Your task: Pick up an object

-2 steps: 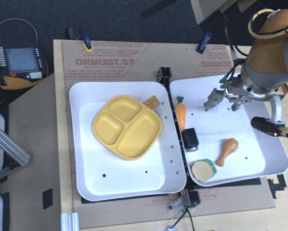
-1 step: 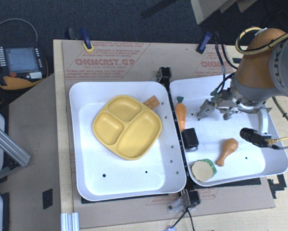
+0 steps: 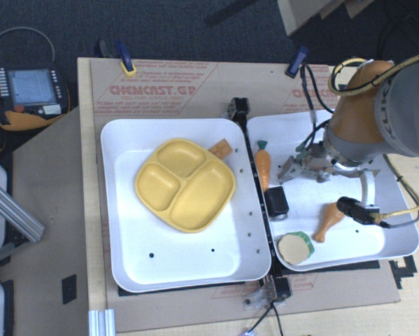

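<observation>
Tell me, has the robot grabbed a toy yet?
Not yet. The metal two-finger pincer is low in the right white bin, near the orange toy carrot, with nothing seen between its fingers. The carrot, tan toy drumstick and round cream-and-green toy all lie in that bin. Grabbing and lifting remain.

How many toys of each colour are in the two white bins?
Yellow: 1, the divided plate
Orange: 1, the carrot
Brown: 2, the drumstick and the small block
Black: 1, the block
Cream and green: 1, the round piece
Total: 6
</observation>
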Tool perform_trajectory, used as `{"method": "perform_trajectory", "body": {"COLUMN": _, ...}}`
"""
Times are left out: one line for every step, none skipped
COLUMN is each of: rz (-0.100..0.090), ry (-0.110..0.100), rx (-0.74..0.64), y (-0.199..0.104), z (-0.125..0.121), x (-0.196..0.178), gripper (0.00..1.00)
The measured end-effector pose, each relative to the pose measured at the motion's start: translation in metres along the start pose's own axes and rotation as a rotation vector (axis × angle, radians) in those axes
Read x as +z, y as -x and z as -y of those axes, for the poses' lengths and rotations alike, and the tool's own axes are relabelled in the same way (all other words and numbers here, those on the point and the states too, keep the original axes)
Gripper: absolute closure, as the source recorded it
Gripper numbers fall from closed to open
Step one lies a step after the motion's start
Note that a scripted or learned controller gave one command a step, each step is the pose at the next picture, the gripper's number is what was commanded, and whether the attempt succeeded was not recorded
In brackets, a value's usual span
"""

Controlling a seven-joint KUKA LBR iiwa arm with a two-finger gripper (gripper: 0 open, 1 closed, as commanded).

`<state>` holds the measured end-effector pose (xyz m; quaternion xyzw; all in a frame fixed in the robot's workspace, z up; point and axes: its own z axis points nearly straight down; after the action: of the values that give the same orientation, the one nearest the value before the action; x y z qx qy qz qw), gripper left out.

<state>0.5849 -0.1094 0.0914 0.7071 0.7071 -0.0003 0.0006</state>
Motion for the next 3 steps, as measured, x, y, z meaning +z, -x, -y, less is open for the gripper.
{"method": "perform_trajectory", "body": {"rz": 0.003, "ry": 0.008, "rx": 0.002, "y": 0.001, "z": -0.002, "x": -0.014, "gripper": 1.0}}
{"method": "perform_trajectory", "body": {"rz": 0.001, "ry": 0.005, "rx": 0.002, "y": 0.007, "z": 0.004, "x": -0.062, "gripper": 1.0}}
{"method": "perform_trajectory", "body": {"rz": 0.001, "ry": 0.007, "rx": -0.001, "y": -0.001, "z": 0.008, "x": -0.117, "gripper": 1.0}}
